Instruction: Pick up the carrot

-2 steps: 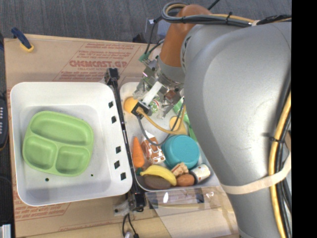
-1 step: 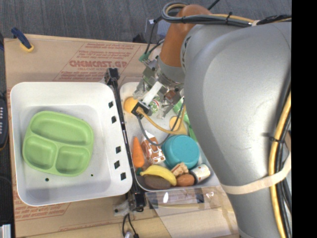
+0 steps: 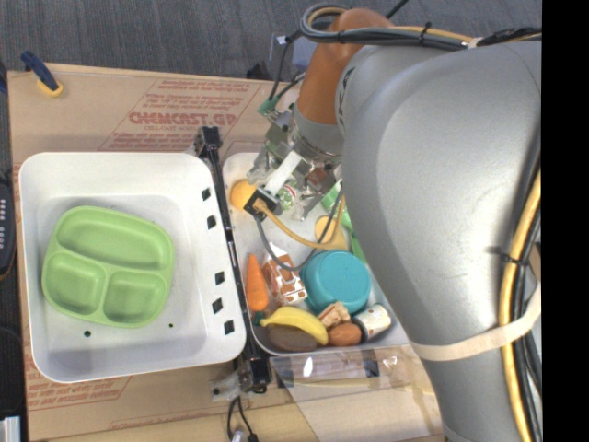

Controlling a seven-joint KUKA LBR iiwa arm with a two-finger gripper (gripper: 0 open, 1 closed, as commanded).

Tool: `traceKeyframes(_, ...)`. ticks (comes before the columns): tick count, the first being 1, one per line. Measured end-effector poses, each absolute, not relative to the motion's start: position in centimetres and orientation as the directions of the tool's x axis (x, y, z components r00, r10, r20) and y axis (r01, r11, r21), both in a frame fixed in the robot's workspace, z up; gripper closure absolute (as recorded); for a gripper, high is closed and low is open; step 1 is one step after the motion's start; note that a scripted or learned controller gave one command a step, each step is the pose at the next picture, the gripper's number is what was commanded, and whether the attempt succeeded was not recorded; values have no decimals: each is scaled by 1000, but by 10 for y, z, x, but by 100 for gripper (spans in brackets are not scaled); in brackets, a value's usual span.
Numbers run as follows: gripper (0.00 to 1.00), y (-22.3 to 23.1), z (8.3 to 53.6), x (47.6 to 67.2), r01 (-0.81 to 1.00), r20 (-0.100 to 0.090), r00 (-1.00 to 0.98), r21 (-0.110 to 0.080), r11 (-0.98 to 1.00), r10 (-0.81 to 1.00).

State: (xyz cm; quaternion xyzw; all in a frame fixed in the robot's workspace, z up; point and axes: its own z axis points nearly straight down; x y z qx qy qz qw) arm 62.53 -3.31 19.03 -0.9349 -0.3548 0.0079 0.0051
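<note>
The carrot point(image 3: 257, 284) lies in the right bin point(image 3: 236, 166), against its left wall at about 8 o'clock, lengthwise along that wall with nothing gripping it. At its 3 o'clock, touching or nearly so, sits a red-and-white packet point(image 3: 286, 280), with a teal bowl point(image 3: 338, 282) beyond; a banana point(image 3: 294, 323) lies at its 5 o'clock. The gripper point(image 3: 299, 184) hangs at the carrot's 1 o'clock, over the bin's far end near a yellow fruit point(image 3: 241, 194), well apart from the carrot; whether it is spread or closed cannot be told. By my judgement nothing is done yet: approach, grasp and lift all remain
</note>
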Motion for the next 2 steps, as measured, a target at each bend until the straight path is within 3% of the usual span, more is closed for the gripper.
traceKeyframes(2,0,-33,190,625,663,-11,748,-15,-748,663)
